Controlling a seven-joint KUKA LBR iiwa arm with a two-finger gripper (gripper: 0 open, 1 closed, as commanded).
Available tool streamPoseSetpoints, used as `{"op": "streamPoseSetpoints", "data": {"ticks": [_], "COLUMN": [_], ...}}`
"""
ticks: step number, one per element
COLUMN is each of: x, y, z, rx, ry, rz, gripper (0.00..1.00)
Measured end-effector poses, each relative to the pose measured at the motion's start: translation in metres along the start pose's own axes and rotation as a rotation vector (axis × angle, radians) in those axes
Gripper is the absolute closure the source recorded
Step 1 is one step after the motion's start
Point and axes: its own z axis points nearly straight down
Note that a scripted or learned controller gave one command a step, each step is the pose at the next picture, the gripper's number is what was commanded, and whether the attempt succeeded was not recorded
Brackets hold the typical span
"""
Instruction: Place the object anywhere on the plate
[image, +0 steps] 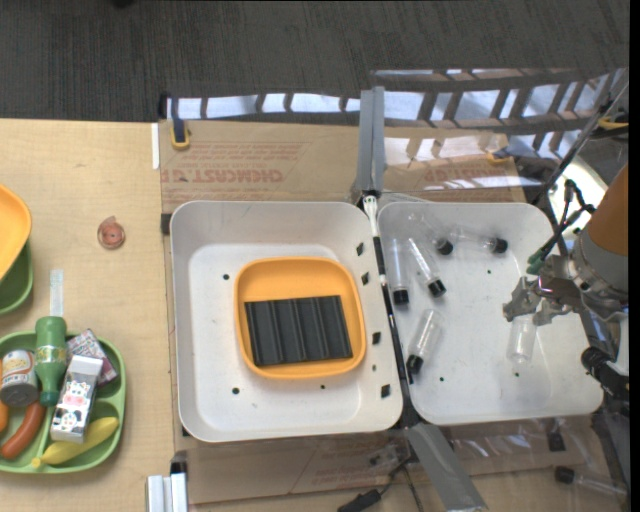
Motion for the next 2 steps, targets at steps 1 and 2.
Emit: {"op": "streamPoseSetpoints", "data": {"ticks": [1, 2], "x": [-0.043, -0.034], "y": [0.075, 0.129], "z": [-0.03, -0.067], "rx": [0.001, -0.002], "ry": [-0.001, -0.002], "rz": [-0.118, -0.322], "gripper": [1.0, 1.0]}}
